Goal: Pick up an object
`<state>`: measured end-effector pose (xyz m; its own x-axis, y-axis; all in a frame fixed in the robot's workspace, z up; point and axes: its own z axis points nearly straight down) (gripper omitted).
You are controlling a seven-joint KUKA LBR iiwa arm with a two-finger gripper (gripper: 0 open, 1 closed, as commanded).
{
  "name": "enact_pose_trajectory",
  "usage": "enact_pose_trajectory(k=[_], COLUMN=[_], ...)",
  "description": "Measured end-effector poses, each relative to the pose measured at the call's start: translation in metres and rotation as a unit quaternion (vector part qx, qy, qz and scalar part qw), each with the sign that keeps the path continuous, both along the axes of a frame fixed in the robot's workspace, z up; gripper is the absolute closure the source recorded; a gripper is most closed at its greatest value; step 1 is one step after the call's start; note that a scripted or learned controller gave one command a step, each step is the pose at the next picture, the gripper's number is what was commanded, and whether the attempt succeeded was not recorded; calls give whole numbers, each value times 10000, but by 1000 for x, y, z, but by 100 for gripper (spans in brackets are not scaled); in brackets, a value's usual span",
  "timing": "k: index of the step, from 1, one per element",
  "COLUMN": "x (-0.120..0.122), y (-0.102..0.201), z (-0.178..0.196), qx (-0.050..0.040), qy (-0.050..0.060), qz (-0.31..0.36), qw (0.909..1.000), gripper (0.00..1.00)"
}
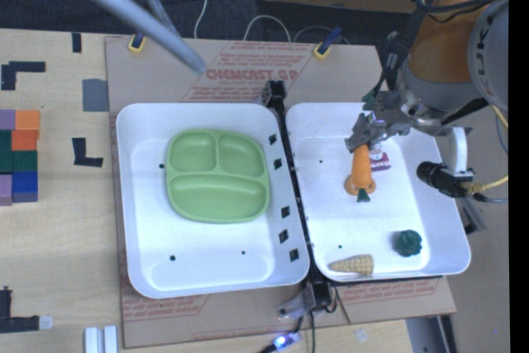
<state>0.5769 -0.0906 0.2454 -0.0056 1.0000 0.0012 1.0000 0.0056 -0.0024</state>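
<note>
Although the two-finger end effector hangs low over the right shallow white plastic bin, its finger state I cannot tell: the dark tips merge with the top of the orange toy carrot right beneath them, and no clear pinch on it is visible. The carrot lies in the upper middle of that bin, running roughly top to bottom, its green stub at the lower end, and a small red-and-white scrap lies just beside it on the right. Further out in the same bin, a dark green rounded toy lies near the lower right corner and a tan waffle cone rests along the bottom edge. The left white bin carries a pale green divided plate.

To do this well, I judge the tips should straddle the carrot across its narrow width, settle low enough to reach its sides, close squarely, then lift straight up.
</note>
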Motion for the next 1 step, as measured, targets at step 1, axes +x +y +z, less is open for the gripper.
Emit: enact_pose_trajectory(k=[1], x=[-14], y=[59], z=[-9], qx=[-1], qy=[6], qz=[0], qw=[10000], gripper=[100])
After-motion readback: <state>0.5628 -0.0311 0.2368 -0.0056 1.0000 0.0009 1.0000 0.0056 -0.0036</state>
